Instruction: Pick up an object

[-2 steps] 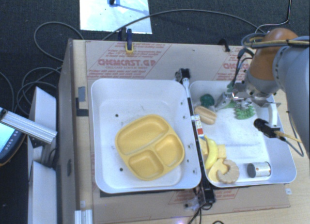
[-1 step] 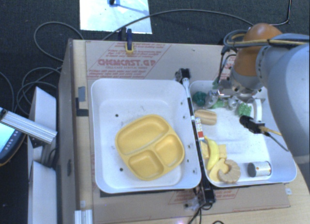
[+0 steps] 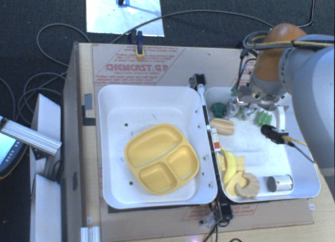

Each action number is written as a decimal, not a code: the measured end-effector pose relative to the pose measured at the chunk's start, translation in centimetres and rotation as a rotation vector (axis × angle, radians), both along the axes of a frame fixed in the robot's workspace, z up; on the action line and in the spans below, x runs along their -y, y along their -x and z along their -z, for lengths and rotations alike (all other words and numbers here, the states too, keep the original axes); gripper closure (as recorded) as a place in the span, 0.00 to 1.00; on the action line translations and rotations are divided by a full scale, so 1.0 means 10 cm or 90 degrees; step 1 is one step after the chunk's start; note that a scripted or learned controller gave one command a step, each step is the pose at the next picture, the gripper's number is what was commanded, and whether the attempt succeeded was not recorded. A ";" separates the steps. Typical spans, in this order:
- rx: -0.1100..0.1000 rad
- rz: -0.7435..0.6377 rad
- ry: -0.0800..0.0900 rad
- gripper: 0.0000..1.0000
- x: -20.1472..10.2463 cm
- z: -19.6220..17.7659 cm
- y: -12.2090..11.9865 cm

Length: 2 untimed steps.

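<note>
Objects for picking lie scattered in the right-hand shallow white bin: a dark green leafy plastic piece and a lighter green plastic piece near the far wall, a tan bread-like block just beside the middle divider, a yellow plastic banana touching a pale ring-shaped pastry toy at the near left corner, and a small silver metal can lying on its side near the front wall. The tool hangs low over the far end of this bin, between the two green pieces; whether it is spread or pressed together cannot be told. The left-hand white bin carries a yellow three-compartment plastic tray, set at a tilt. Both bins rest on the cardboard-covered desk.
</note>
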<state>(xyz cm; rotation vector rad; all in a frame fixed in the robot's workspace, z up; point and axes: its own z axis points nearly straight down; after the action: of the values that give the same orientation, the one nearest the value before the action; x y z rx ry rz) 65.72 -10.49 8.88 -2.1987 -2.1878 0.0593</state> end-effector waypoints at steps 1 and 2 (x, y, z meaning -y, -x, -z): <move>0.038 -0.005 0.001 1.00 -0.29 -0.97 0.33; 0.037 -0.005 0.001 0.00 -0.29 -0.96 0.34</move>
<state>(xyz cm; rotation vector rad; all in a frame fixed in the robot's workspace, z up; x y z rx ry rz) 62.29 -7.61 18.51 -2.2200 -2.2257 -0.0029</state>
